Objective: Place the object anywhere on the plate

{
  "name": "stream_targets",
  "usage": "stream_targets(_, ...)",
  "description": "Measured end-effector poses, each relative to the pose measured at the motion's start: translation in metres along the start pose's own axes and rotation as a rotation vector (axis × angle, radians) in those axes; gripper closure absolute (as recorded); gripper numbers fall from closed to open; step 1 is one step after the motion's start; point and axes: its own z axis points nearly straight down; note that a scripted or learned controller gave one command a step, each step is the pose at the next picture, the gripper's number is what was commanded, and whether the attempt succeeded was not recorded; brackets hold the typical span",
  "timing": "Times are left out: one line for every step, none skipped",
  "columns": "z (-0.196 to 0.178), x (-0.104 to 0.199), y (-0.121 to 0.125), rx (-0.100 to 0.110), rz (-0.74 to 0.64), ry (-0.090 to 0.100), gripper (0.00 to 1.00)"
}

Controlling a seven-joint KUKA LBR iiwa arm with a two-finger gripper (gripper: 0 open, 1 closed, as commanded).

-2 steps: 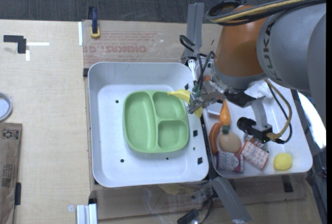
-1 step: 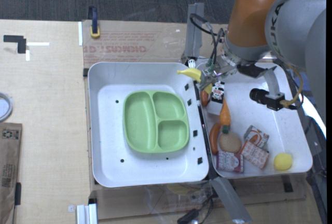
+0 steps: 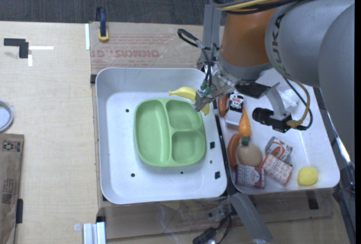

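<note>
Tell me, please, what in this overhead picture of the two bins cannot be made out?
- Claw: too small and blurred in the camera view to tell open from shut, or whether it grips the banana.
- Banana: its right end is hidden behind the claw.
- Right bin: its far part is covered by the arm.
- Small packets: labels too small to read.
- Green plate: fully visible, three compartments.

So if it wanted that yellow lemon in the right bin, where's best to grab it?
Probably from straight above, fingers closing across the lemon's narrower middle. It lies alone in the right bin's near corner, with the wall close behind it, so a sideways approach looks cramped.
</note>
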Motion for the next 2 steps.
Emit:
stream_targets(0.0, -0.0004, -0.0002, 0.0, 0.0, 0.0, 0.0)
stream_targets(0.0, -0.0004, -0.0002, 0.0, 0.0, 0.0, 0.0)
